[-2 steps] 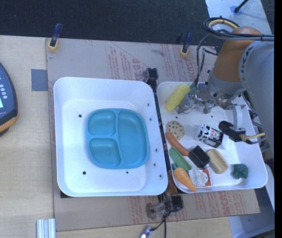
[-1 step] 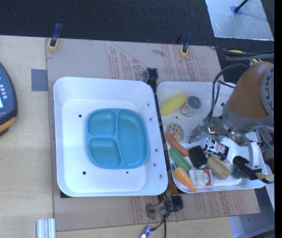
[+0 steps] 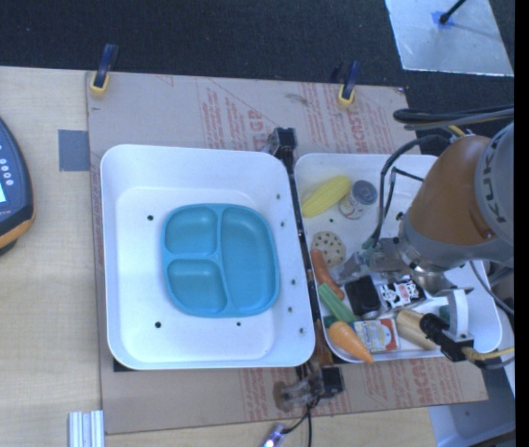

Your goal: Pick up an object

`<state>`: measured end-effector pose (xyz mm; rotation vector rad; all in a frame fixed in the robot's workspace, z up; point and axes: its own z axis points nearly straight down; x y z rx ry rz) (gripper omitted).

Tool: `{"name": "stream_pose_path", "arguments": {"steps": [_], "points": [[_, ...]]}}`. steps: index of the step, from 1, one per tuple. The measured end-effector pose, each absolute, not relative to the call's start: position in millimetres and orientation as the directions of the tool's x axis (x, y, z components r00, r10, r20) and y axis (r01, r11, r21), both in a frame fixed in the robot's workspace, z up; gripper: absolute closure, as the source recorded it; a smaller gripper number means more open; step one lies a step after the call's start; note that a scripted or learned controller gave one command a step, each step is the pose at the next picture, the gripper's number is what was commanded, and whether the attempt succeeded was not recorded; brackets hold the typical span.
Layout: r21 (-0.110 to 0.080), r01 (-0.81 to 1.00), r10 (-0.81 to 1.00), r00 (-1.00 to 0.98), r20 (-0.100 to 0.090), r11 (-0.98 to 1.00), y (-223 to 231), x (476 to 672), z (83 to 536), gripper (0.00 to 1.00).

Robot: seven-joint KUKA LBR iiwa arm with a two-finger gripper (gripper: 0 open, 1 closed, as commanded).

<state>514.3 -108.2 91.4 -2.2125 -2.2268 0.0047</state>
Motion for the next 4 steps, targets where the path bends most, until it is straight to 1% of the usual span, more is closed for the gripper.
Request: {"name": "stream_pose_path", "arguments": {"steps": [1,2,3,4], "points": [[-0.003,1.0,1.0,-0.006,0.0,0.006,-134,496.5,92,0.0],[-0.004,1.0,1.0,-0.009,0.0,0.009,-135,497.5,102,1.0],[-0.002,1.0,1.0,-0.003,0.0,0.003,-175,476.5,165,1.0],[-0.002,1.0,1.0,-0.005,0.001,0.005,-95,521.2,235,1.0]]}}
